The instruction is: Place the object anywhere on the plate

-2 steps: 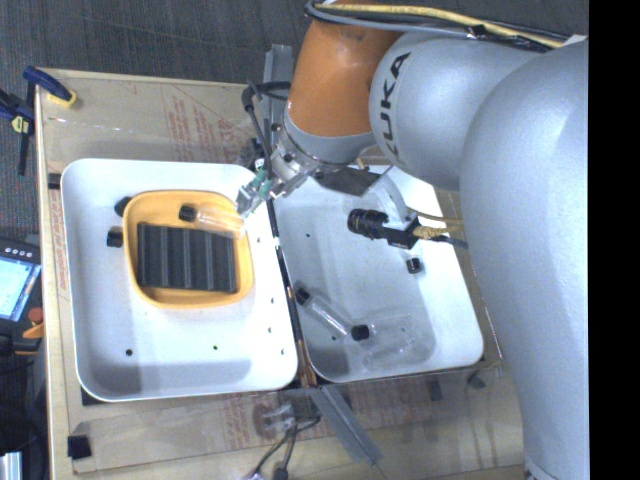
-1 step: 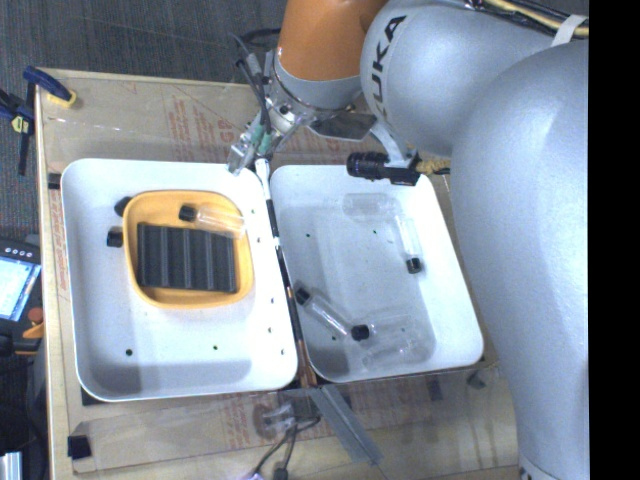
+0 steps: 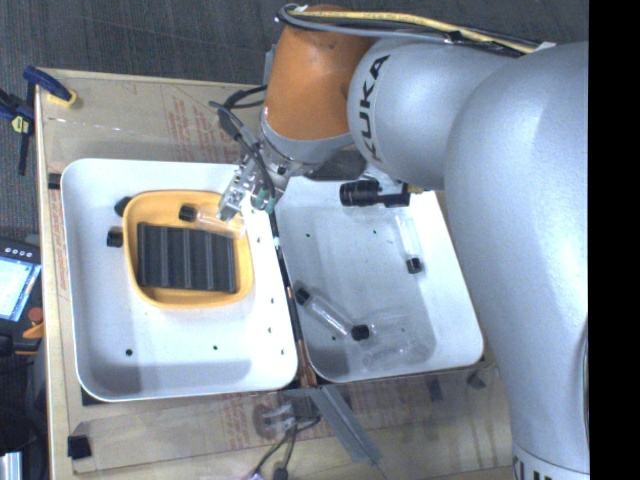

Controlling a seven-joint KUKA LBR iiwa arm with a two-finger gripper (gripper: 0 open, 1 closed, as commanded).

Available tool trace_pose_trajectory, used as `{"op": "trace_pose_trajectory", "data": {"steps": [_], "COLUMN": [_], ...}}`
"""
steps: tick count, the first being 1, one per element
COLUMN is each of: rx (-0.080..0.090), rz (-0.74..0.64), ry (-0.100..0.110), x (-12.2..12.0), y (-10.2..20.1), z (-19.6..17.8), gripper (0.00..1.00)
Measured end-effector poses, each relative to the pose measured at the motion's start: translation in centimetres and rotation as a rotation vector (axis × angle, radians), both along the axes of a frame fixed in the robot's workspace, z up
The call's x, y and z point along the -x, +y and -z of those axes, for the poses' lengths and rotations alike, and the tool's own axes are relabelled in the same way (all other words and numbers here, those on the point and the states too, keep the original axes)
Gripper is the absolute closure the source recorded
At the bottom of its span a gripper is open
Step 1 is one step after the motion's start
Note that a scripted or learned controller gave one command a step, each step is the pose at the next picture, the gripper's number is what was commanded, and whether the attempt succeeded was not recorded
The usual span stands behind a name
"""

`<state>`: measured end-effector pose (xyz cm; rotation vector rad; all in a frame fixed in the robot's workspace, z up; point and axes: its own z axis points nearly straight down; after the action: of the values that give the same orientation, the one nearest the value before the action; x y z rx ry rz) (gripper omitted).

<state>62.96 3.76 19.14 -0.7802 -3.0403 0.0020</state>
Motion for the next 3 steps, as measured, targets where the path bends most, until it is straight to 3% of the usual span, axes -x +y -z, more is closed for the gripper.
{"op": "trace_pose_trajectory", "data": {"steps": [1, 2, 3], "rx": [0.0, -0.002, 0.0], "rz": [-0.124, -0.073, -0.287], "ry": [-0.005, -0.009, -0.004], "x": [0.2, 2.6, 2.8], "y": [3.0, 9.9, -0.7], "z": [-16.4, 8.6, -0.1], "gripper": [1.0, 1.0, 1.0]}}
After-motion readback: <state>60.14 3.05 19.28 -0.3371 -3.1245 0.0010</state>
